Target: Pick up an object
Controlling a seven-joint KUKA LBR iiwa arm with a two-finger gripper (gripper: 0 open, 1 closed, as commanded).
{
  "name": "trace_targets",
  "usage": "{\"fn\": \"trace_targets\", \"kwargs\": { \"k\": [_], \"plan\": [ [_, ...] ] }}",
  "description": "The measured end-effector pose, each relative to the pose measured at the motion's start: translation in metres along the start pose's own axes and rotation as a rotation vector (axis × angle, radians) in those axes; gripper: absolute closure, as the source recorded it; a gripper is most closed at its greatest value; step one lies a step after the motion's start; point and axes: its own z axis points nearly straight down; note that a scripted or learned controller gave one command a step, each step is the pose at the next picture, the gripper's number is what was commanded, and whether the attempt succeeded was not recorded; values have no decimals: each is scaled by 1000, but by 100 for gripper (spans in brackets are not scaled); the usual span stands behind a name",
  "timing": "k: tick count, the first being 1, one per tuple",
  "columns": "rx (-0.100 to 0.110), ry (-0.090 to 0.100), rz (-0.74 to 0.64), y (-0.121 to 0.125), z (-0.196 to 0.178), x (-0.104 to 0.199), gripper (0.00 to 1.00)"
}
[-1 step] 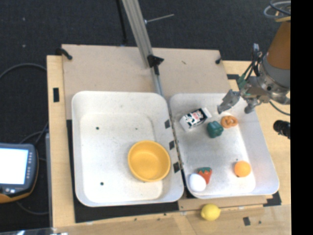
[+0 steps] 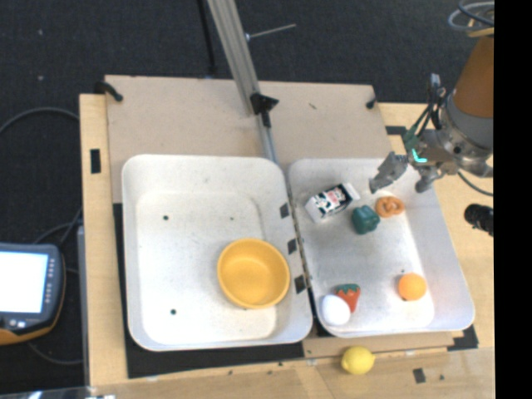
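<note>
My gripper [image 2: 406, 175] hangs over the far right part of the right bin [image 2: 440, 248], its two grey fingers spread open with nothing between them. Just below it lies a small orange piece [image 2: 389, 207], and next to that a dark green block [image 2: 364, 219]. A white box with black and red print [image 2: 330, 201] lies to the left of them. Near the bin's front sit an orange ball [image 2: 411, 287], a red and green piece [image 2: 350, 294] and a white ball [image 2: 336, 310].
A yellow bowl [image 2: 253, 272] stands in the left bin [image 2: 158, 248]. A yellow lemon-like object [image 2: 357, 360] lies on the bench in front of the right bin. A metal rail [image 2: 237, 52] slants up from between the bins. A screen device [image 2: 29, 289] sits at the left edge.
</note>
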Motion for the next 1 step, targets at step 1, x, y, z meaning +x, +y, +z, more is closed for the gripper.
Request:
{"fn": "trace_targets", "kwargs": {
  "k": [1],
  "plan": [
    [5, -3, 4, -7, 52, -10, 0]
  ]
}}
